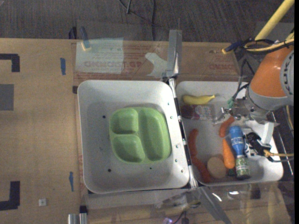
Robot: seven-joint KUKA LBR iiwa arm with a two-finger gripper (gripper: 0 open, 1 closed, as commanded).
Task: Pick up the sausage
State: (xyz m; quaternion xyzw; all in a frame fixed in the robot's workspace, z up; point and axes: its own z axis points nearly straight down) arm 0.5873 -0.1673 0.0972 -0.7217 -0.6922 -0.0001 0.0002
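Poised over the upper right part of the right-hand shallow white bin (275, 171), the grey arm's two-finger gripper (233, 111) hung near the bin's contents, though whether it was open or closed could not be told from the overhead camera. Nothing could be seen held in it.

Its target, a long reddish-brown sausage (194, 143), lay along the left wall of that bin, just beside the divider between the two bins, well apart from the gripper. The sausage looked light, smooth and somewhat soft, likely to slip or roll under pressure; a pinch across its narrow width near the middle appeared the surest hold, with little clearance on the wall side.

Sharing that bin were a yellow banana (198, 98) at the top, a clear packet with a dark red label (198, 112) below it, two orange carrots (228, 154), a blue-capped bottle (237, 141), a small dark-labelled jar (242, 167) and a round tan disc (216, 167) near the lower edge. A shorter reddish piece (203, 168) lay just below the sausage.

The left-hand shallow white bin (93, 101) held a lime-green plastic plate with three compartments (140, 134), lying flat at its centre with nothing seen in its sections.
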